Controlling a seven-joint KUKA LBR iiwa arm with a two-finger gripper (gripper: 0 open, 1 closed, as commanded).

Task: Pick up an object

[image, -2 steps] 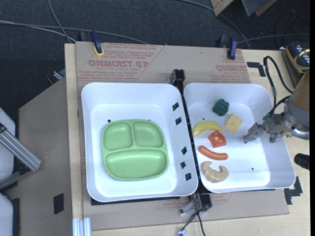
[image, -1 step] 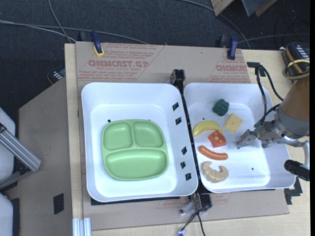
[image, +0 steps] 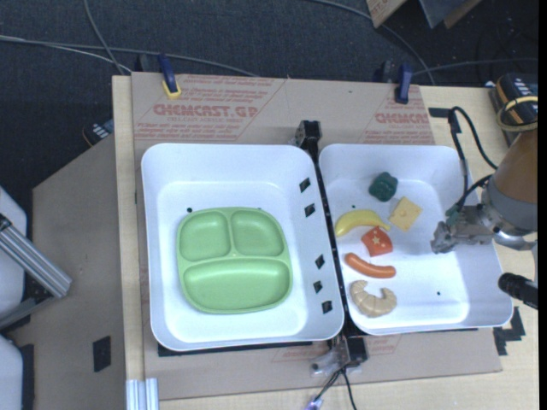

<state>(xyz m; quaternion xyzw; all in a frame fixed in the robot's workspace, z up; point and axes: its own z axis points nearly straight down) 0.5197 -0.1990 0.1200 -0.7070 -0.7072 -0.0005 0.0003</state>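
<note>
The small yellow plastic cheese wedge [image: 406,213], judged light and stiff, is best taken across its flat sides, while it cannot be told whether the fingers of the grey gripper [image: 442,239] are apart.

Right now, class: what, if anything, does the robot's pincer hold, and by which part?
Nothing. The pincer sits low at the right side of the right bin, apart from the toy foods; nearest is the yellow cheese wedge, with bare white floor between.
</note>
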